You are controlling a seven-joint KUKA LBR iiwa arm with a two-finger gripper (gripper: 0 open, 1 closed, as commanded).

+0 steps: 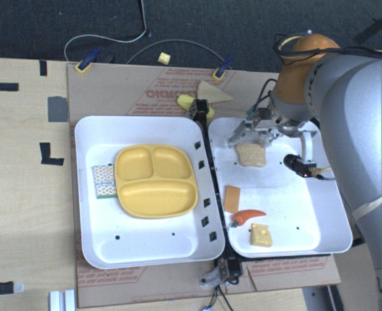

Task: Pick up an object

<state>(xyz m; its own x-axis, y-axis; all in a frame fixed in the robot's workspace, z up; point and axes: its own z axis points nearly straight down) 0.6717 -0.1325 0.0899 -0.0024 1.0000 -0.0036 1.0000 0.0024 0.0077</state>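
Pale beige bread-like block [251, 155]: upper part of right white bin [333, 238], directly under end effector [254, 135]. End effector state: cannot tell. Advice: centre over block, descend straight, close squarely, lift slowly; avoid bin divider wall.

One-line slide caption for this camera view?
Claw poised over beige chunk in right bin; yellow divided plate in left bin.

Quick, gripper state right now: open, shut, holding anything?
Gripper: cannot be told. It sits low in the right bin, right over the tan bread-like piece; a grasp is not visible.
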